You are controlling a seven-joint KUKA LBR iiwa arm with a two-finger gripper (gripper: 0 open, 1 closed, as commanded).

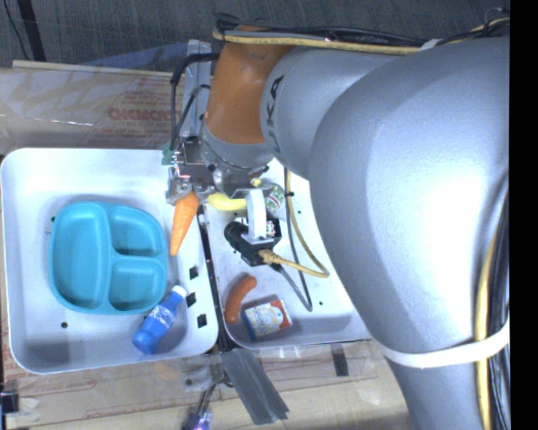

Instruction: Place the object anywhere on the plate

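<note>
Reaching in from the right, one grey arm [412, 168] with a smooth orange band [238, 88] above its wrist hangs over the seam between two shallow white bins on the desk [81, 106]. Its claw [186, 184] sits at the top end of a single carrot [183, 222], a tapered orange piece whose point slants down into the left bin [27, 267]; whether the fingers are spread or closed, or actually have the carrot, cannot be told, as the wrist hides them. The left bin holds one plate [105, 256], a glossy blue plastic tray with rounded corners and three moulded compartments, lying just left of the carrot and apart from it. Below the plate's lower right corner lies one small blue bottle [157, 322] with a white cap, tipped on its side. The right bin [332, 316] holds one curved yellow banana-shaped piece [222, 202] close under the wrist, one orange-red sausage-shaped piece [240, 296], and one squat red pouch [265, 319] with a pale label touching it. A yellow cable [300, 262] loops over that bin.
</note>
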